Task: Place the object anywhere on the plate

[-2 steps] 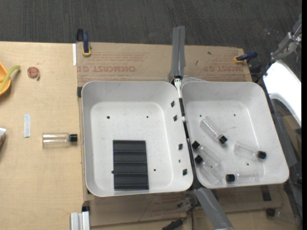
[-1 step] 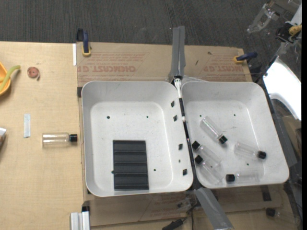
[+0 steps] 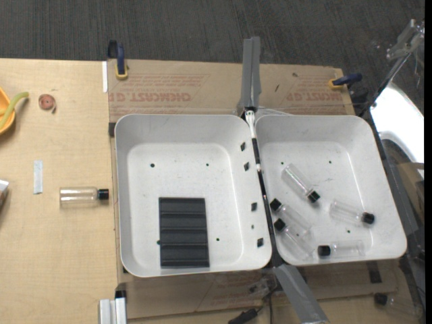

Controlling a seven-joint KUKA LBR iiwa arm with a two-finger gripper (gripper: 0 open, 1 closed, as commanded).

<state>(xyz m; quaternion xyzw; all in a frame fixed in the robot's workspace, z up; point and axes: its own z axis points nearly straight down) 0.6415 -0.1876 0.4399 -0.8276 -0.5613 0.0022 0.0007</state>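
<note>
A black ribbed plate (image 3: 183,232) lies flat on the floor of the left bin (image 3: 135,147), near its front edge. The right bin (image 3: 337,130) holds several small clear vials with black caps. One vial (image 3: 299,182) lies at a slant near the middle. Another (image 3: 349,212) rests toward the right wall, and a third (image 3: 343,250) lies along the front wall. More vials (image 3: 287,227) crowd the front-left corner. All lie on their sides, apart from the plate.
On the wooden bench to the left lies a clear bottle (image 3: 81,195) with a black cap. An orange bowl (image 3: 5,112) and a small red disc (image 3: 46,102) sit at the far left. Blue clamps (image 3: 116,56) hold the cardboard under the bins.
</note>
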